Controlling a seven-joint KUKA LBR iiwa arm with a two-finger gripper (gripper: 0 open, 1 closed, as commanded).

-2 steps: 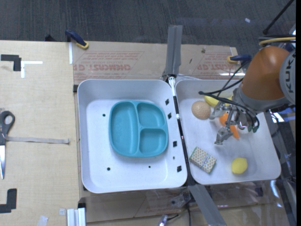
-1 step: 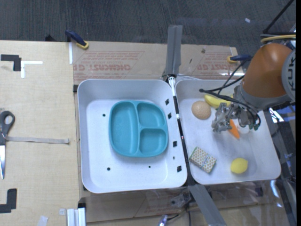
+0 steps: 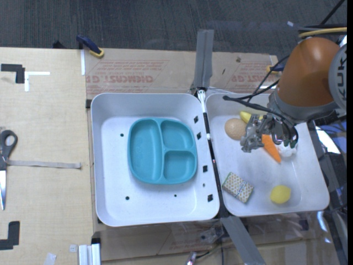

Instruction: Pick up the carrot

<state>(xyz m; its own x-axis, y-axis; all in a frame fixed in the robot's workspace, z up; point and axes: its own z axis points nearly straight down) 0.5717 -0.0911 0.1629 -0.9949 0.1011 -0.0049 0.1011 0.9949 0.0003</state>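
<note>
1. The two bins [image 3: 105, 164] look like smooth white plastic with a slight sheen.
2. The divided tray [image 3: 162, 149] in the left bin is teal plastic, smooth and softly glossy.
3. The bench top [image 3: 44, 137], left of frame, looks like pale matt wood or board; cardboard [image 3: 138, 73] with red print lies behind the bins.
4. The carrot [image 3: 271, 148] looks smooth, orange and matt, like plastic.
5. The gripper [image 3: 255, 136] is bare grey metal with dull shine.
6. The arm's orange band [image 3: 309, 70], upper right, is glossy.
7. The scissors [image 3: 5, 148] at the left edge have metal blades.
8. The patterned block [image 3: 237, 186] looks rough, sponge-like.
</note>
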